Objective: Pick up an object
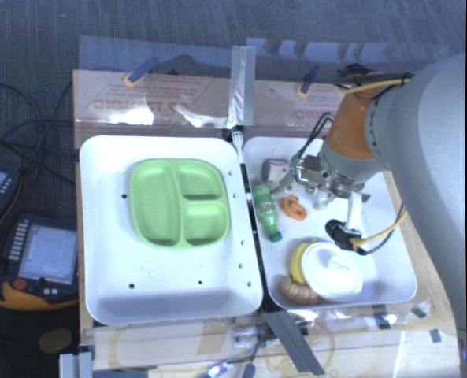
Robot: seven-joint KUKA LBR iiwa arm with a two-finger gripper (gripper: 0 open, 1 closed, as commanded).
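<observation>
Right bin, contents, listed by position from the gripper:

- Orange ring-shaped piece: lies on the bin floor just below the gripper, apart from it, not held.
- Green bottle: lies lengthwise along the bin's left wall, just below and left of the gripper, beside the orange piece.
- White round lid or dish: well below and to the right of the gripper, near the front wall.
- Yellow item: partly covered by the white dish, on its left edge.
- Tan ribbed item: at the front wall, tucked under the dish's lower left edge; kind cannot be told.

Gripper: low over the upper left part of the right bin, carried by the grey arm with its orange band, entering from the right. Finger state cannot be told; metal parts and cabling blur together there. Nothing can be seen held.

Left bin, left of the gripper beyond the dividing wall:

- Green divided tray: three compartments, lying flat in the bin's upper middle.
</observation>
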